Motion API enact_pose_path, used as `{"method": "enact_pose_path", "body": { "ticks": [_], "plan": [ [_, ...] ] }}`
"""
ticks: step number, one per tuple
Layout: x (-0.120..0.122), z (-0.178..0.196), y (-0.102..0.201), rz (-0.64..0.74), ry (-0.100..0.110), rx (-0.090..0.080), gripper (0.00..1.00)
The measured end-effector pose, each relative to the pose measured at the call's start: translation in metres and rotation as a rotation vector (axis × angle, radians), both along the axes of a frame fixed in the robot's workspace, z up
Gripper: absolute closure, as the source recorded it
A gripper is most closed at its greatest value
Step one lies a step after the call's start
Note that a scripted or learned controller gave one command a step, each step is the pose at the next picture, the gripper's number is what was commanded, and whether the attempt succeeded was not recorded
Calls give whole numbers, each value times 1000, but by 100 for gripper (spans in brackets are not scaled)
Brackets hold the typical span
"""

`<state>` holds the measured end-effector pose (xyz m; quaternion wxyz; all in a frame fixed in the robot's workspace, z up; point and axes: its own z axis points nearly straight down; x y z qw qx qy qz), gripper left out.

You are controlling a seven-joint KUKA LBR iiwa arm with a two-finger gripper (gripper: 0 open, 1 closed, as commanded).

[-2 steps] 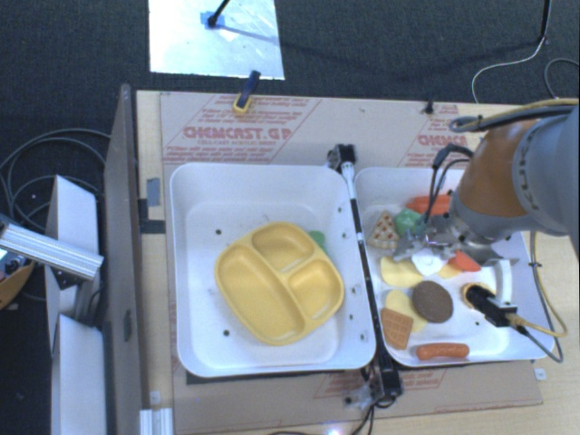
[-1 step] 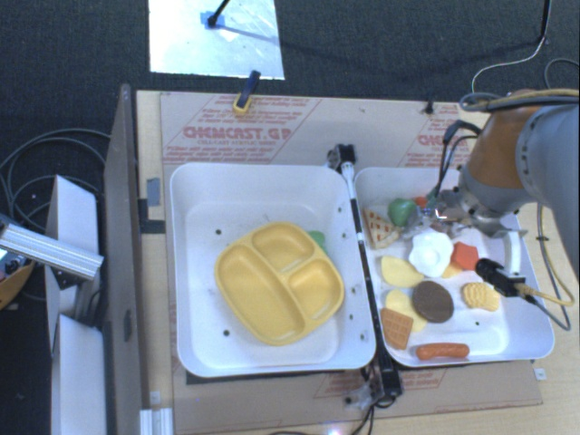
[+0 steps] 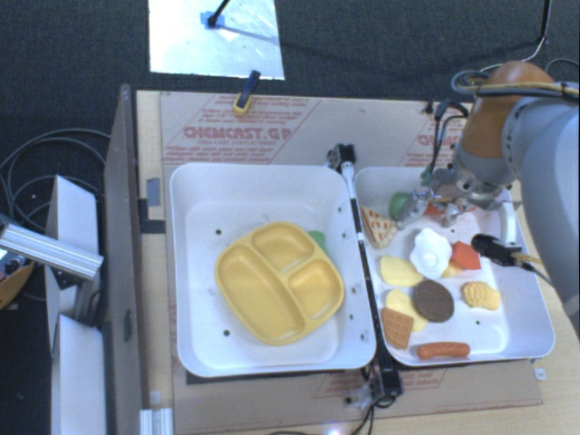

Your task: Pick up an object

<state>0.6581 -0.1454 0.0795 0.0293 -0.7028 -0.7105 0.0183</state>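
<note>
At the right bin's (image 3: 540, 333) 6 o'clock edge, nearest the camera, lies a toy sausage (image 3: 443, 350), with a brown patty (image 3: 433, 301), a fried egg (image 3: 430, 252) and a waffle wedge (image 3: 379, 227) ranged toward 12 o'clock. These look like light, stiff, smooth plastic, likely slippery, so pinching the narrow sausage across its middle seems safest. The gripper (image 3: 437, 202) hangs low at the bin's 11 o'clock beside a green piece (image 3: 400, 205); whether it holds anything I cannot tell.

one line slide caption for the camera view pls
Arm's tool low over toy food in the right bin; yellow tray in the left bin.
</note>
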Motion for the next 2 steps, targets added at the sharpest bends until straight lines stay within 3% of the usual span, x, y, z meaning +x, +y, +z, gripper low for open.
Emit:
{"method": "enact_pose_path", "body": {
  "ticks": [1,2],
  "plan": [
    [0,0,22,-5,-14,-11,0],
    [2,0,10,-17,-24,-5,0]
  ]
}}
